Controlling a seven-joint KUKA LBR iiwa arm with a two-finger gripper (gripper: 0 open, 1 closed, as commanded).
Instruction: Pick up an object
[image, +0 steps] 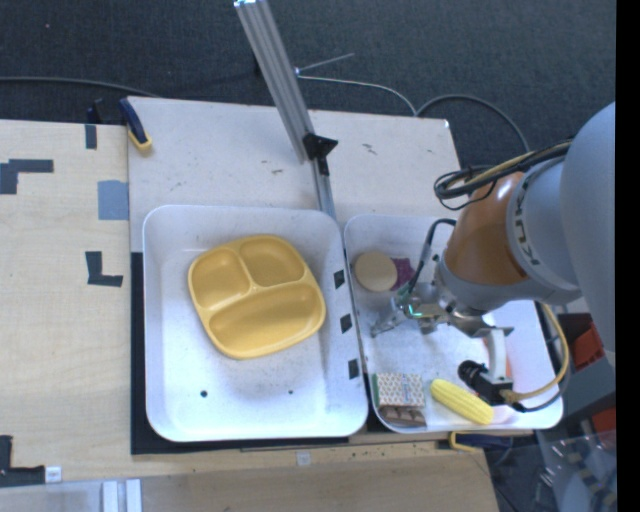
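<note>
Camera view had the pincer (392, 318) down low in the right bin (520, 420), near that bin's left wall and about midway along it. From where I stood I could not tell how it was set; the metal tips were small and blurred against the white floor. A green light glowed just above it on the wrist, and the grey arm (540, 230) with its orange band bulked over the bin's right half.

Nothing looked to be lifted yet, so I judged this the reaching step, with the grasp still to come. A tan round disc (375, 271) lay just beyond the pincer toward the bin's far left corner, with something purple (402, 270) touching it on the right. A patterned block (401, 392) sat in the near left corner, and a yellow corn cob (461, 400) lay beside it along the near edge. In the left bin (170, 400), a yellow divided plate (258, 295) rested well apart from all this.

The next move, I reckoned, called for settling on one target, probably the disc, and closing squarely on it before any lift.
</note>
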